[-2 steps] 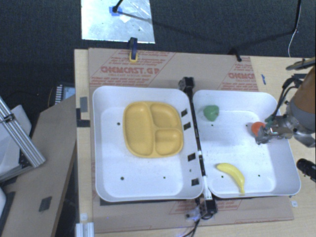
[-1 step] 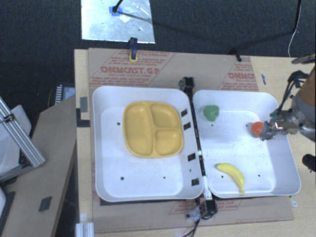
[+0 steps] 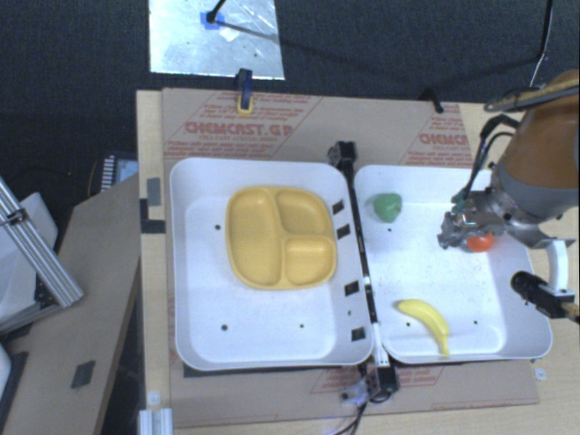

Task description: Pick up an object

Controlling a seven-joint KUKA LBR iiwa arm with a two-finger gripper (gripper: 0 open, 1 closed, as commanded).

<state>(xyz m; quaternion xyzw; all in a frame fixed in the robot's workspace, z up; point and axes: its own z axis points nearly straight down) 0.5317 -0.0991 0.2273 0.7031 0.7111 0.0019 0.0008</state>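
We logged the end effector (image 3: 464,229) low in the right bin (image 3: 426,270), right of the green object (image 3: 387,207), directly over an orange object (image 3: 480,240), presumably its target. Grip width: cannot tell. Banana (image 3: 426,320) lay nearer the front.

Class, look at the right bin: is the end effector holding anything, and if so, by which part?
It cannot be told. The end effector sits over a small orange-red object in the right bin, hiding any grip.

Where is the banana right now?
The banana lies in the right bin, near its front edge, below the green object.
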